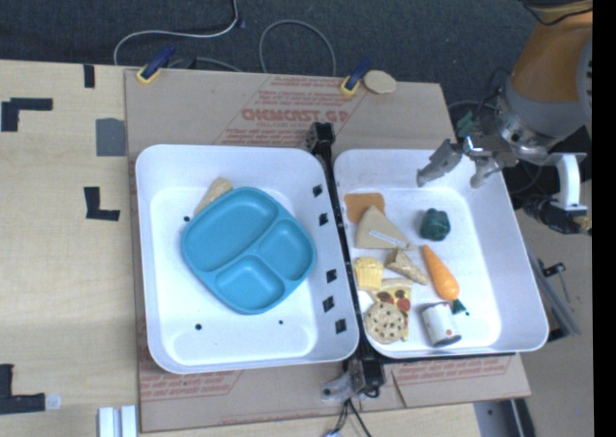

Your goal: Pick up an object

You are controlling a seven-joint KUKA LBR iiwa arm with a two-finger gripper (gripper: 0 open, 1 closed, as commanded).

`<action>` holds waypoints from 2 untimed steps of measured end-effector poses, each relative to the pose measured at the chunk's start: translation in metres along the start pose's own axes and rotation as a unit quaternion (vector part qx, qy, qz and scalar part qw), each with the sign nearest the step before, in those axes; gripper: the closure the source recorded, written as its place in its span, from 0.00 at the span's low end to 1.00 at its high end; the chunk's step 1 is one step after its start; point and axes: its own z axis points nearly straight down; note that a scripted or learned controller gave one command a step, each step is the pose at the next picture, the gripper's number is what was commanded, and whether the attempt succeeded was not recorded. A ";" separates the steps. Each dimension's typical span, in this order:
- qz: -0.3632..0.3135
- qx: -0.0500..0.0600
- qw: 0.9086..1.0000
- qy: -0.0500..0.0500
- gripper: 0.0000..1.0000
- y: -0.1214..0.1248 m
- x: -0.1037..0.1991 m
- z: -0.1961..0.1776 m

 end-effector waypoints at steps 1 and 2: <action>0.002 0.004 1.000 -0.001 0.00 0.014 -0.041 0.088; 0.000 -0.002 1.000 -0.002 0.00 0.001 -0.037 0.164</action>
